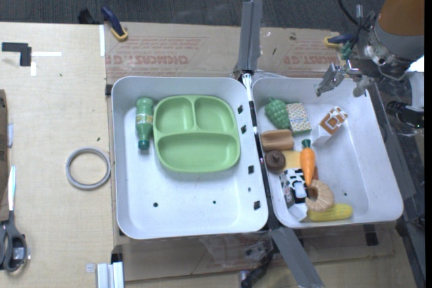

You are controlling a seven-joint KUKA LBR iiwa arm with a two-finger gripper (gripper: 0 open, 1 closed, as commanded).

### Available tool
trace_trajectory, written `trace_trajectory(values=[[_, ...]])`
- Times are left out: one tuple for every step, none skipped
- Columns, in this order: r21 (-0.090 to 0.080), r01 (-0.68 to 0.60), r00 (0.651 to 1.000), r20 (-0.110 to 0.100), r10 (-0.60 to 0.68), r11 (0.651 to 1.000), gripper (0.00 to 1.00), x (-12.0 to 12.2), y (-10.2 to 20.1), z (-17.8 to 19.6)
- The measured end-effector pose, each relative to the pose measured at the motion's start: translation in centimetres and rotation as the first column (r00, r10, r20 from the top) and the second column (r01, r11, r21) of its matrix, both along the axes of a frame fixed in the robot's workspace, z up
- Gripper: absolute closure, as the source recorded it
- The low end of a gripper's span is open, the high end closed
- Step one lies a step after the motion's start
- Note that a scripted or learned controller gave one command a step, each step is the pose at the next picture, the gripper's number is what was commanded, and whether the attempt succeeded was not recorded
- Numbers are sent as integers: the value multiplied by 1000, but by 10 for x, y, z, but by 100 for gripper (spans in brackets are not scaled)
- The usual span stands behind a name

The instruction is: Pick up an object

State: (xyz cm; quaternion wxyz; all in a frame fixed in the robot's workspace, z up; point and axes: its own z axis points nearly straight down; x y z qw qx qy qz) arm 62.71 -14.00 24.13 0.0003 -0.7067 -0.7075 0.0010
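My gripper (343,83) hangs over the far edge of the right bin (378,165), open, with nothing between its fingers (329,83). Just below it in the bin lies a small white and orange carton (333,121). Further left are a green bumpy fruit (275,111), a speckled cracker block (298,117), a brown bread roll (277,139) and a chocolate doughnut (275,160). A carrot (308,162) stands in the middle. A black and white item (294,184), a tan pastry (320,193) and a corn cob (331,213) sit at the near edge.
The left bin (189,206) holds a green divided plate (197,133) and a green bottle (144,121). On the bench at the left lie a tape ring (88,167) and scissors (12,239). A grey post (250,37) stands between the bins at the back.
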Motion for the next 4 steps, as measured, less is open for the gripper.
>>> trace_trajectory(values=[[-2,-34,999,13,34,999,0,-14,27,-120],[-1,81,997,1,-81,997,0,-26,1,-38],[1,-57,998,-1,57,998,0,-74,13,-144],[1,-53,999,-1,53,999,100,-74,12,-135]])
